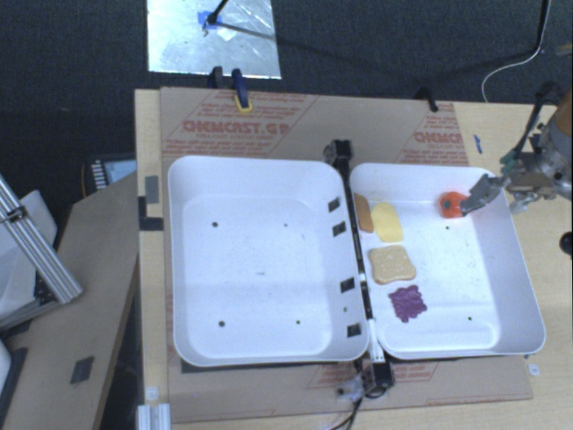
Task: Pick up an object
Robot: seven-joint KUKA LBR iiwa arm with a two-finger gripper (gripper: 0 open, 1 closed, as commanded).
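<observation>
We see gripper (479, 193) at 3 o'clock edge of right bin (515, 267), tip touching orange ball (451, 204); grip state, honestly can't tell. Ball sits 1 o'clock of toast (392, 263).

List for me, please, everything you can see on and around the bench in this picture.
White bins: 2, white, side by side on the bench; left bin, right bin.
Orange-red piece: 1, orange-red, far part of the right bin, next to the gripper.
Yellow piece: 1, pale yellow, right bin near the divider.
Brown piece: 1, brown, just left of the yellow piece.
Toast-like slice: 1, tan, right bin, in front of the yellow piece.
Purple cluster: 1, purple, in front of the slice.
Silver sheet: 1, shiny, on the dark floor beyond the bench.
Gripper: 1, grey, over the right bin's far right corner, by the orange-red piece.
</observation>
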